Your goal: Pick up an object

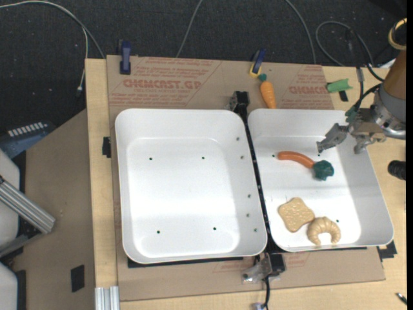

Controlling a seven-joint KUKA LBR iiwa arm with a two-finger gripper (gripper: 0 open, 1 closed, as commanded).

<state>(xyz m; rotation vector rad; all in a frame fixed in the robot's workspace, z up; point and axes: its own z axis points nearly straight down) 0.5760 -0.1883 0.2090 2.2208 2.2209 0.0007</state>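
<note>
Inspection of the bench (193, 76) finds two shallow white bins side by side. The left bin (187, 186) carries no loose items. The right bin (368, 199) is found to hold four objects: an orange sausage-like piece (294, 157) near the middle, a small teal lump (322, 170) touching or just beside its right end, a tan biscuit-shaped piece (295, 214) towards the front, and a pale croissant-shaped piece (324, 230) just beside it on the right. A toy carrot (267, 93) is noted outside the bins, on the cardboard behind the right bin.

The gripper (344, 139) is seen above the rear right part of the right bin, entering from the right edge of the view. Its two fingers are spread apart, one (330, 138) towards the sausage piece and the other nearer the bin's right wall. Nothing is seen between them. No object is touched; the sausage piece and teal lump lie near, forward and to the left of the fingers.

The step in hand is judged to be the approach, with no grasp yet made. Height above the bin floor cannot be told from this slanted view.

For the next move, a shift forward and left is judged necessary to bring the fingers over a chosen object, followed by a descent and closure. Because the sausage piece and teal lump lie so close together, a clean straddle of one alone is thought difficult; the fingers would best be set across the sausage's narrow width, away from the teal end.
</note>
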